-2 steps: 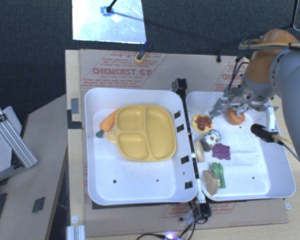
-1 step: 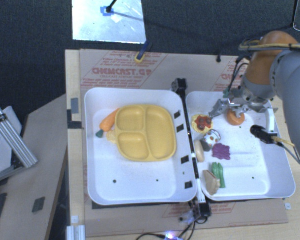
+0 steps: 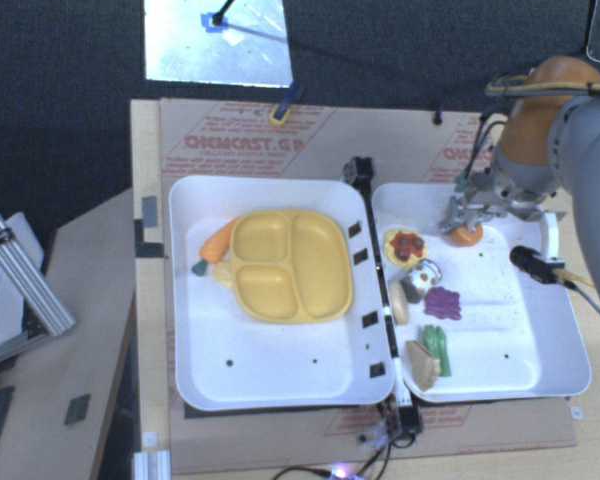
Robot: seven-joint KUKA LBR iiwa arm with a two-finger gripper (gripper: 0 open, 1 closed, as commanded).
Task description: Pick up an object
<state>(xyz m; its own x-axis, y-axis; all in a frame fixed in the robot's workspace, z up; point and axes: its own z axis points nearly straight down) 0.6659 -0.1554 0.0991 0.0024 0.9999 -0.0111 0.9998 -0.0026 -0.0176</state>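
Observation:
My gripper (image 3: 465,222) hangs low in the back part of the right bin (image 3: 525,343), directly over a small orange piece (image 3: 468,236) that lies on the bin floor. The gripper's tip touches or nearly touches the top of that piece. Along the bin's left side lie a round red and yellow pizza toy (image 3: 404,245), a small grey and white item (image 3: 420,277), a purple grape bunch (image 3: 442,303), a green piece (image 3: 437,343) and a tan wedge (image 3: 421,364).
The left bin (image 3: 280,386) holds a yellow divided plate (image 3: 285,265) with a toy carrot (image 3: 216,241) against its left rim. A black divider (image 3: 375,268) runs between the bins. The right half of the right bin's floor is bare white.

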